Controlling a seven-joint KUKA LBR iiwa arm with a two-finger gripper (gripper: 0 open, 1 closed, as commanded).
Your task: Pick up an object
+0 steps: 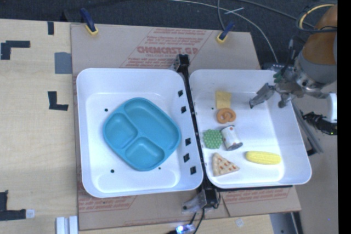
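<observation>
Nothing is lifted yet: the gripper (272, 95) hovers with spread fingers, holding nothing, at about two o'clock in the right bin (285, 134). Candidates lie toward seven o'clock from it: yellow block (223, 100), orange ring (225, 115), green piece (213, 138), what may be a small can (232, 137), corn cob (263, 158), pizza slice (223, 164). Descent, grasp and lift all remain.

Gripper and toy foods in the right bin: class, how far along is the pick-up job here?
Done: nothing lifted. The corn, pizza slice, can, broccoli, donut and cheese all lie in the right bin. In hand: the gripper hangs open above the bin's upper right, holding nothing. Left: descend, grasp, lift.
</observation>
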